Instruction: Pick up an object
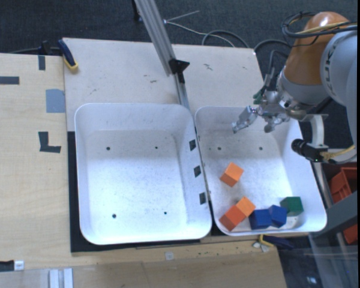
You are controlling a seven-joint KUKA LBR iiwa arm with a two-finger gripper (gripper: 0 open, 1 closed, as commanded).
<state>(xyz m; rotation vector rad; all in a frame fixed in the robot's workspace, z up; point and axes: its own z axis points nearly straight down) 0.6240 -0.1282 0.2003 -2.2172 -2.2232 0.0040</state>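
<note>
The claw hangs over the far part of the right bin, pointing leftward and slightly down from the wrist. Its fingers are small and blurred against the white floor, so I cannot tell whether they stand wide or narrow; nothing is seen between them. The arm comes in from the right, its orange band sitting above the grey wrist at the far right corner of the scene, with the body bent over the bin's far right rim. A black cable loops beside the wrist, along the right wall of the bin.

The objects lie well apart from the claw, all in the near half of the right bin. An orange block sits alone near the middle of the bin floor. Nearer, a second orange block rests by the left wall, with a blue block just beside it on the right and a green block at the near right corner.

The left bin stands alongside on the worktop. A metal rail slants from the far edge down to the gap between the two bins.
</note>
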